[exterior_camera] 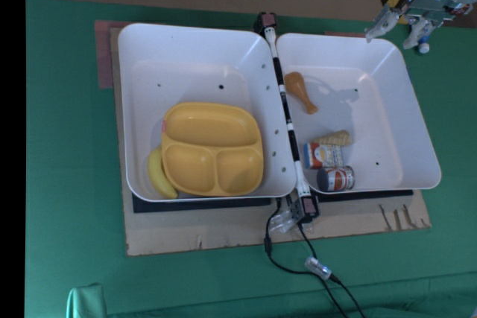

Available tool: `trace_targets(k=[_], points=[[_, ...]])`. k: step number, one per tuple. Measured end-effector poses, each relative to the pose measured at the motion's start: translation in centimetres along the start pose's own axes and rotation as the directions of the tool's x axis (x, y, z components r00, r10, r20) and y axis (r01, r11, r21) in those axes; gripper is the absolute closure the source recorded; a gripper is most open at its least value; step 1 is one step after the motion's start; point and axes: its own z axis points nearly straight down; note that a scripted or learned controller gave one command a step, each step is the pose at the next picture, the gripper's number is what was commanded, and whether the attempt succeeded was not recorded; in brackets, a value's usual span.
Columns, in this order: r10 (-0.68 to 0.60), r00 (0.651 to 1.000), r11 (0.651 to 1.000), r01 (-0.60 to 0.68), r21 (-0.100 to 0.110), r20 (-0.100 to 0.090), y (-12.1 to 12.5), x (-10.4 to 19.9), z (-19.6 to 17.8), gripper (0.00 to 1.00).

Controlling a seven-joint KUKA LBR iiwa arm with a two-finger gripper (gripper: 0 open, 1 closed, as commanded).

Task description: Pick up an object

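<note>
Grey claw spread, hovering above right bin's far corner, holding nothing

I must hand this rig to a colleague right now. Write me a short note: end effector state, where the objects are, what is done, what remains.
End effector: fingers open, nothing between them, above the far right corner of the right bin.
Right bin: chicken drumstick, ice cream cone, small carton, can.
Left bin: yellow divided plate, banana beside it.
Done: nothing picked yet.
Left: descend, grasp one object, lift.
</note>
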Motion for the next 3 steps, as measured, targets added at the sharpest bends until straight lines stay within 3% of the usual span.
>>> trace_targets(k=[1,2,3], points=[[-0.003,1.000,1.000,0.003,0.003,-0.002,5.0,7.2,10.0,0.00],[-0.008,1.000,1.000,0.008,0.016,-0.011,4.9,4.4,14.3,0.00],[-0.002,1.000,1.000,0.002,0.005,0.005,4.2,5.4,15.5,0.00]])
